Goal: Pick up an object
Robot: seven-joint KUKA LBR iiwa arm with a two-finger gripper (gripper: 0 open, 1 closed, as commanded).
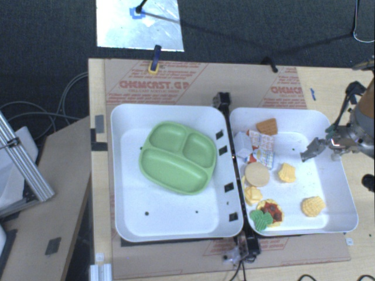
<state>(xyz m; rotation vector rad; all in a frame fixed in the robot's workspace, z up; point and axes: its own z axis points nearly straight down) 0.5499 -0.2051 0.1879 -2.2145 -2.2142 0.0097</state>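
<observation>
Over the right-hand shallow white plastic bin (337, 212), near its far right side, my claw (311, 150) hangs with its dark tip pointing leftward into the bin, and I cannot tell from here how it is set; I see nothing in its grip. Nearest to it, just down and to the left, lies a small yellow crinkled piece of toy food (286, 172), apart from my tip. Further below, toward the bin's front right corner, sits a yellow toy corn cob (313, 206). To the left of the claw, a crumpled white and red wrapper (259, 147) lies near the bin's left wall, and above it, toward the back, rests an orange-brown toy slice of toast (266, 126). Below the wrapper is a round beige toy bun (256, 174), with a small yellow lumpy piece (253, 195) just beneath it. At the front left corner lie a green leafy toy vegetable (261, 219) and a red and yellow toy piece (273, 210), touching each other. Well away to the left, past the black clips that join the two bins, the left-hand white plastic bin (126, 215) holds a pale green divided plastic plate (177, 157) with three compartments, set at a slant. Both bins rest on a brown cardboard sheet (193, 78) spread over the tabletop (67, 180).
</observation>
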